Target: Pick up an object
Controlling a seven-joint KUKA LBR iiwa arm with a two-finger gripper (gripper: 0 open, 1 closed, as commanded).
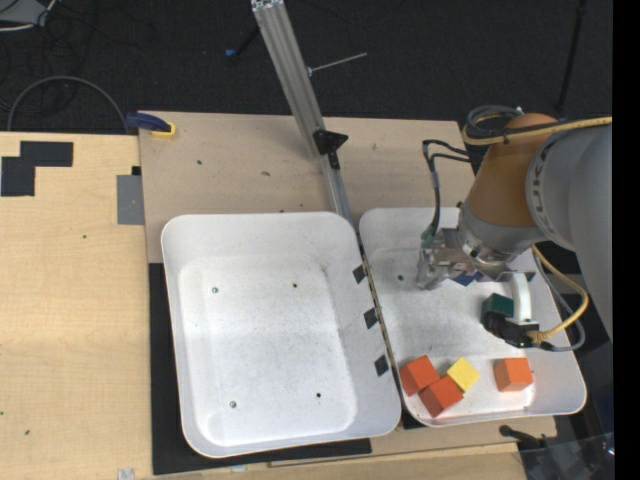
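Note:
My gripper [432,271] is down in the right bin [400,228], in its upper middle part, close above the floor. A small blue piece [463,279] peeks out just to its right, partly hidden by the wrist. A green piece [499,305] lies a little further right. Along the bin's front edge sit two red-orange blocks [420,372] [441,396], a yellow block [463,374] touching them, and an orange block [513,373] apart on the right. Nothing shows between the gripper and the bin floor.
The left bin [260,224] stands beside the right one, with black clips [368,316] along the shared edge. A slanted aluminium bar [296,80] rises behind the bins. The arm's bulk covers the right bin's far right corner.

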